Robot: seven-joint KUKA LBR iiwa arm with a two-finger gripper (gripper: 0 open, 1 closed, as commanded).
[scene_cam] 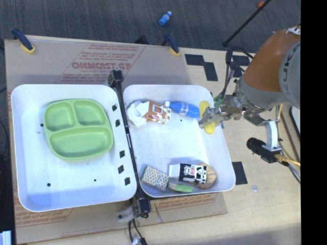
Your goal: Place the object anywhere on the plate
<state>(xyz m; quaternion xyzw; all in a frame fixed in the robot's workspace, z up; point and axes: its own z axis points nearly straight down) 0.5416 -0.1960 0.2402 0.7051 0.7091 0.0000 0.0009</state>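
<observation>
I see the gripper (210, 117) over the right bin's (220, 157) right rim, touching a yellow object (206, 107); grip state indeterminable.

A single fixed camera looks down at a slant on the worktop (255, 208), far enough back to take in both white bins (30, 188) and floor beyond the far edge.
</observation>
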